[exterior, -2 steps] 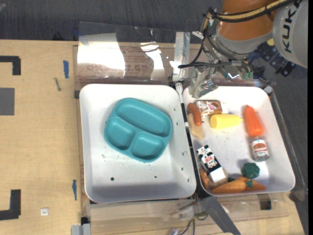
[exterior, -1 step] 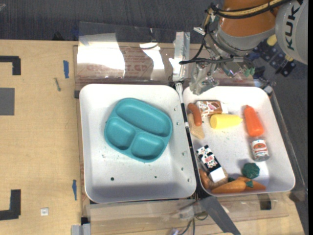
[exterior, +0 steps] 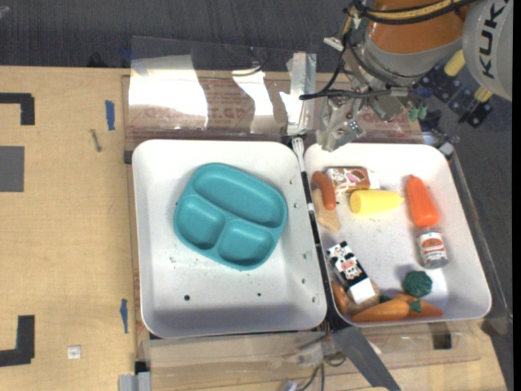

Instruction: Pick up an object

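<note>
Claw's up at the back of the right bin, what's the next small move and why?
Probably ease the claw forward and down toward the yellow block. The claw hangs above the right bin's far rim, and the block lies close in front with bare space on its near side.

A divided tray (exterior: 230, 214) lies in the left bin (exterior: 155, 300), toys in the right bin (exterior: 468, 287).

Bench (exterior: 57, 243): light wood-toned top with black corner marks and bits of blue tape. Directly on it, two shallow white bins side by side: left bin (exterior: 163, 300), right bin (exterior: 468, 279), rims touching.
</note>
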Controlling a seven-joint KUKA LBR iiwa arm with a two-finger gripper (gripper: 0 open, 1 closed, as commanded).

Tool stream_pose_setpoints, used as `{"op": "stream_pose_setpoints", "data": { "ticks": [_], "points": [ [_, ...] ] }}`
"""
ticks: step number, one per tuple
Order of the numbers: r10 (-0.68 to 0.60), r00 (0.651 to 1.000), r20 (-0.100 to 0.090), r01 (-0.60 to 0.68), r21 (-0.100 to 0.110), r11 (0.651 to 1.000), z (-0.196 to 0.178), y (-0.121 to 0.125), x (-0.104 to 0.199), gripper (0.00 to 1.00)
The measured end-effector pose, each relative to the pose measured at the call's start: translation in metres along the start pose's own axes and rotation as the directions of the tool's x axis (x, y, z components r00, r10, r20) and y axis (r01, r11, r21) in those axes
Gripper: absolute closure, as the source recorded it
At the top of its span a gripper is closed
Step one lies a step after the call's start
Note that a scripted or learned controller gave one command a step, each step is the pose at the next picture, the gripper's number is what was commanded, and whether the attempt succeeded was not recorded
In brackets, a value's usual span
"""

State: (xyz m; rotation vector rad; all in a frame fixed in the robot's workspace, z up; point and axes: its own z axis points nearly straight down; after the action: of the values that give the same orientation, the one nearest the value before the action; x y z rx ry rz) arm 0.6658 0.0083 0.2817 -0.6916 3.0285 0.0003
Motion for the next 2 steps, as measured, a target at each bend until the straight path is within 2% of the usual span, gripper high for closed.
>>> {"op": "stream_pose_setpoints", "data": {
  "ticks": [1, 2],
  "points": [
    [-0.073, 0.997, -0.023, 0.073, -0.005, 0.997, -0.011, -0.046, 0.019, 1.00],
    [-0.183, 0.983, -0.026, 0.183, -0.010, 0.983, -0.017, -0.039, 0.081, 1.00]
  ]
}}
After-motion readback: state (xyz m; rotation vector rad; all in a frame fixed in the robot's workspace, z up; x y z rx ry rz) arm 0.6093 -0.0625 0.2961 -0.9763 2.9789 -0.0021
